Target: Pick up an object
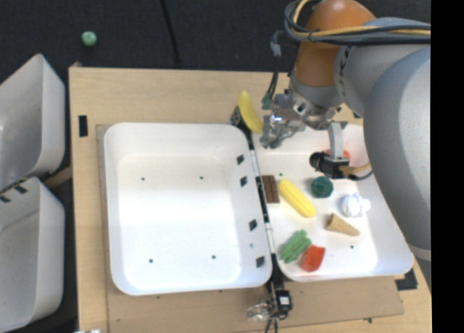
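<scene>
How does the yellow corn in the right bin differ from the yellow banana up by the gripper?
The corn lies on the floor of the right bin; the banana sits at the far rim where the bins meet, beside the gripper. The corn looks thicker and straight; the banana is slimmer and curved. Both are yellow and elongated.

The arm [391, 107] covers the far right corner and much of the right edge of the right bin [362, 255]. An orange-red thing [343, 156] near that bin's far edge is half covered, its shape unclear. A pale thing [351, 206] by the right edge blurs into the white floor, and a green speck [88, 37] beyond the bench's [167, 81] far left corner is too small to name.
</scene>
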